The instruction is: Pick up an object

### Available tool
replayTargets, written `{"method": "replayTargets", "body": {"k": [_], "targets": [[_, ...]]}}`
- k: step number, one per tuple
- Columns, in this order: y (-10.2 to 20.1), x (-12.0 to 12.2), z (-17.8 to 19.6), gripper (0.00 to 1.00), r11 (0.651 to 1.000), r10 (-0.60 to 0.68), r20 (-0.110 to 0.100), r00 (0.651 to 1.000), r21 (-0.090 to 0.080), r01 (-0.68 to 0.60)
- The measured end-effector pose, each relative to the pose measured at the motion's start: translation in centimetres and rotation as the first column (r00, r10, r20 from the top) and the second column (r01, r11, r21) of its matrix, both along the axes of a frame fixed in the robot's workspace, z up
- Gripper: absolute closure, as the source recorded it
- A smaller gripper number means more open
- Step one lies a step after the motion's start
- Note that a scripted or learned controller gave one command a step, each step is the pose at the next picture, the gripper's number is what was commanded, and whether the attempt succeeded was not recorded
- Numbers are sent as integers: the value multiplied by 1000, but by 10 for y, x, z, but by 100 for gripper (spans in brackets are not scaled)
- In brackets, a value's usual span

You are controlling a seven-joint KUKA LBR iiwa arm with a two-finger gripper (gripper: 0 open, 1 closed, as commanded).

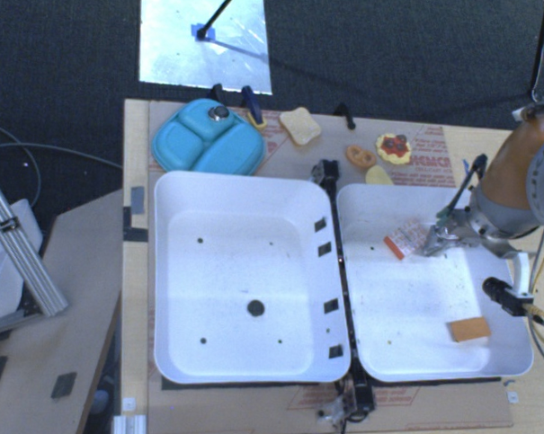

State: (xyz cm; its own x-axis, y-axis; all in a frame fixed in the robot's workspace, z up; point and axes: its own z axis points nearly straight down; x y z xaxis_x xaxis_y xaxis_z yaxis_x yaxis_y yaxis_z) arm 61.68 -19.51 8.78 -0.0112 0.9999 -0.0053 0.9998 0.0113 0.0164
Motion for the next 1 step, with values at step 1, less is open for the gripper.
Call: {"method": "replayTargets", "body": {"k": [1], "targets": [[-13,-87,2,100,1000,-14,-2,1000,1,14]]}}
